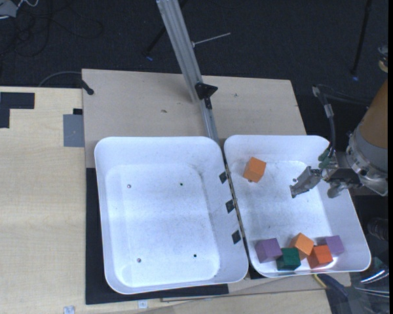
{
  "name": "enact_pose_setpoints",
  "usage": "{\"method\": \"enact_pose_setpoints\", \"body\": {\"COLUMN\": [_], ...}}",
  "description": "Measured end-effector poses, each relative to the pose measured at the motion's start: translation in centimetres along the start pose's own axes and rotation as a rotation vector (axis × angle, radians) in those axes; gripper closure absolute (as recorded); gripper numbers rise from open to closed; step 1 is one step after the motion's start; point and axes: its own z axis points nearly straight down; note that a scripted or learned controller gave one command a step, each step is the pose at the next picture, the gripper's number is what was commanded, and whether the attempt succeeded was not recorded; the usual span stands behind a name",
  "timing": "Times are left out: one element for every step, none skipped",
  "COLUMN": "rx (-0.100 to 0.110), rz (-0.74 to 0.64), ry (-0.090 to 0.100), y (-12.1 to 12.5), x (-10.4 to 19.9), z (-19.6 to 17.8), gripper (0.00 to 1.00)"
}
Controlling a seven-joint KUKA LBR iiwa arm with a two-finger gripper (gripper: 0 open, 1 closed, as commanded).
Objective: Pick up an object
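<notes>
My end effector hangs over the right bin, can't tell its state. Orange cube sits alone just to its left (easiest pick). I'd centre over it, then drop straight down.

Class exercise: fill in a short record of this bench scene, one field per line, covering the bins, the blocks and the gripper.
Bins: left bin and right bin, side by side
Lone block: orange block, upper part of right bin
Cluster at right bin's near edge: purple block, green block, small orange block, red-orange block, small purple block
Gripper: above right bin, holding nothing visible
</notes>
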Motion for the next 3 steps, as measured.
{"method": "enact_pose_setpoints", "body": {"rx": [0.009,-0.002,0.011], "rz": [-0.010,-0.011,-0.015], "ry": [0.002,-0.001,0.003], "y": [7.1,13.7,13.4], "x": [1.0,1.0,1.2], "z": [12.1,20.2,19.1], "gripper": [0.00,0.00,1.00]}}
